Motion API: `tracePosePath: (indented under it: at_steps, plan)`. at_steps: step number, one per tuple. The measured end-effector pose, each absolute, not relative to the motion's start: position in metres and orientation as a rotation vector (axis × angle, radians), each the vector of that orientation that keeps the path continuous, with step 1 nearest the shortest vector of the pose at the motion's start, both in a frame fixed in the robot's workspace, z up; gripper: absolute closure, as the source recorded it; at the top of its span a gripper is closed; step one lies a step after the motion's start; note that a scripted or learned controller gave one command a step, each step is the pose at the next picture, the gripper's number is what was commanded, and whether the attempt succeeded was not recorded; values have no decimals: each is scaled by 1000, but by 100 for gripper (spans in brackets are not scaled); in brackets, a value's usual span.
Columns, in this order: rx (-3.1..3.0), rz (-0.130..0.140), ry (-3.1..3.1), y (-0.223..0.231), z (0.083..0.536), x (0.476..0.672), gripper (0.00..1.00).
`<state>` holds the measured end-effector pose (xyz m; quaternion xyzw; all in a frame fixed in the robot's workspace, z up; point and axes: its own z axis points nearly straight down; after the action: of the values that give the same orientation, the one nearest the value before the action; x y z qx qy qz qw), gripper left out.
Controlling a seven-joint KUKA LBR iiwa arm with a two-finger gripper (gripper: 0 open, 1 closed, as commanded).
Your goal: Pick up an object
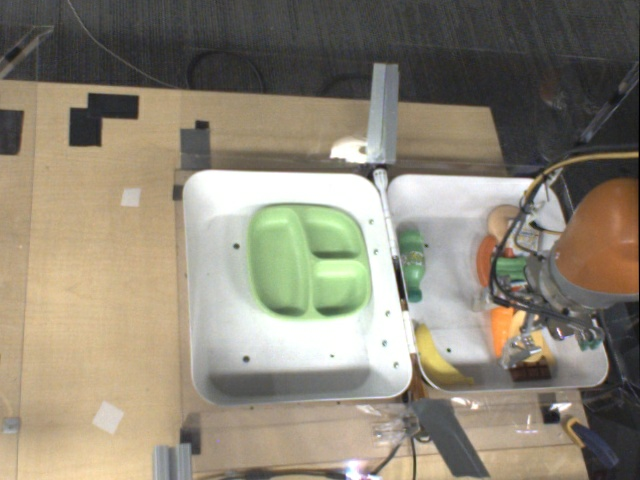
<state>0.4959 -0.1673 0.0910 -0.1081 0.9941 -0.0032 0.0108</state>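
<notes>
**Gripper low over the right bin's near corner**

The grey arm with its orange band reaches in from the right, and its two-finger gripper hangs over the near right part of the right shallow white bin. Whether its jaws stand apart or together cannot be told, since cables and the wrist body crowd that spot.

Right under the gripper tip lies a small dark brown block-shaped object, close enough that touching or apart cannot be settled. Just beside the gripper on its left is an orange carrot-like piece, partly covered by the wrist. Beyond the gripper, toward the far side of the bin, a pale rounded object and a red-orange one sit near the arm's cables. Well to the gripper's left, a green plastic bottle lies along the bin's left wall, and a yellow banana curves near the front-left corner.

Further left, the other shallow white bin holds a light green divided plastic tray.
</notes>
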Motion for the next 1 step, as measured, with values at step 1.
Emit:
tracePosePath:
  at_steps: [1]
  plan:
    - [-429, -17, 3091, -155, 91, 500, 0]
